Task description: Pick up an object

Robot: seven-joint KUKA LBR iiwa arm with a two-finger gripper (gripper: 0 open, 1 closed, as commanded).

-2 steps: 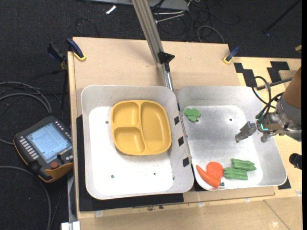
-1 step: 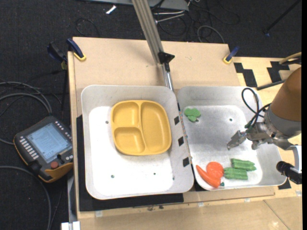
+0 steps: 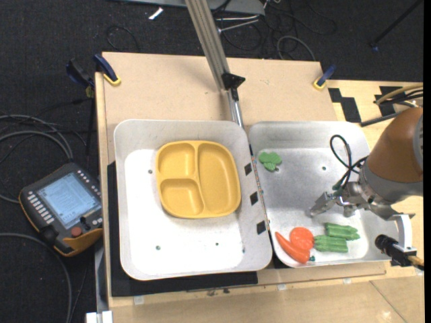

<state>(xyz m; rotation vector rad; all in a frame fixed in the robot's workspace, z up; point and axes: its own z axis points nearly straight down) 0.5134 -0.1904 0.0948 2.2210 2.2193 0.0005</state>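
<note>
The right bin (image 3: pixel 303 157) holds several small toy foods; the likeliest target is the green bean pods (image 3: pixel 337 237) at the lower right of the frame, beside a red tomato (image 3: pixel 302 237) and an orange carrot (image 3: pixel 289 249); a green leafy piece (image 3: pixel 270 160) lies apart, higher up. The pods look light, stiff plastic, probably slick, best pinched across their narrow width. The pincer (image 3: pixel 323 206) hovers just above and left of the pods, close but not touching; whether it is spread or pressed together cannot be told. The left bin (image 3: pixel 135 180) carries a yellow divided plate (image 3: pixel 199 179).
</note>
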